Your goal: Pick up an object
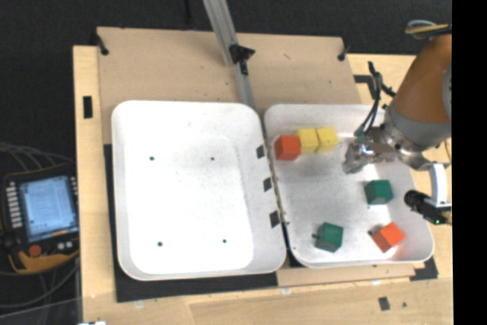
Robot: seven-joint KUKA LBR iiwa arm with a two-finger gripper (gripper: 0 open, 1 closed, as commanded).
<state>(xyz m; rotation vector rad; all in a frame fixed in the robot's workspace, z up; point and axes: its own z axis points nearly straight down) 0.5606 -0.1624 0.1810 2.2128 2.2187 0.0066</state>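
The pincer (pixel 356 157) hangs in the right bin (pixel 300 255); its state is unclear. The nearest green cube (pixel 378 192) lies just below-right.

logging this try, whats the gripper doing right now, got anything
gripper: over the right white bin, right of the two yellow cubes; open or shut cannot be told, nothing seen held.
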